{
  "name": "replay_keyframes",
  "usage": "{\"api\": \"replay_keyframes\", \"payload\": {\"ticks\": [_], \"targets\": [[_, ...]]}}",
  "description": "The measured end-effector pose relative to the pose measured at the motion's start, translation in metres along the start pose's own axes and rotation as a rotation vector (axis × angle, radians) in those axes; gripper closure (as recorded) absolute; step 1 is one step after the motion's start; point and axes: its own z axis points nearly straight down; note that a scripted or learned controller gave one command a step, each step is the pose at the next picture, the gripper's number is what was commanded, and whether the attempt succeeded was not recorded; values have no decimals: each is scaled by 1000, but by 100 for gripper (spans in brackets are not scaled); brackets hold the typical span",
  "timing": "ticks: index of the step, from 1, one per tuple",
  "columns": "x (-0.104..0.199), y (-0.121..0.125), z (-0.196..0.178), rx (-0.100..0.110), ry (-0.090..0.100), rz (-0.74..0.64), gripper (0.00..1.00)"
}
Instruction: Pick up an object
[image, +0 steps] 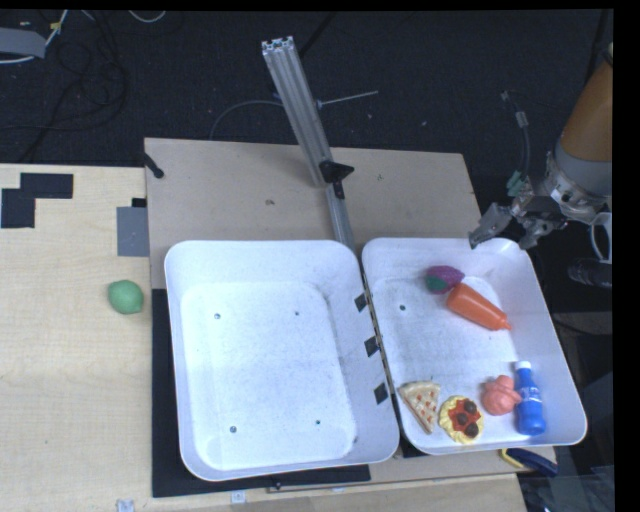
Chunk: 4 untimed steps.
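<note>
The right bin (440, 345) holds a purple eggplant (443, 277) and an orange carrot (477, 306) near its far side. Along its near edge lie a pizza slice (422, 404), a round pizza toy (461, 419), a pink lump (499, 393) and a blue bottle (527, 400). My gripper (505, 225) hangs over the bin's far right corner, up and to the right of the eggplant. Nothing shows between its dark fingers, and whether they are open or shut is unclear.
The left bin (262, 350) sits beside the right one. A green ball (126, 297) rests on the wooden bench to the left. A slanted aluminium bar (308, 130) stands behind the bins. A yellow and blue tool (530, 460) pokes out below the right bin.
</note>
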Motion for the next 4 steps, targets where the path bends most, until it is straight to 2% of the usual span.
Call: {"api": "replay_keyframes", "payload": {"ticks": [1, 2, 3, 4], "targets": [[-9, -5, 52, 1, 0, 0, 0], [-5, -14, 108, 0, -1, -1, 0], [-6, -13, 96, -4, -1, -2, 100], [-5, -7, 52, -7, -2, 0, 100]]}}
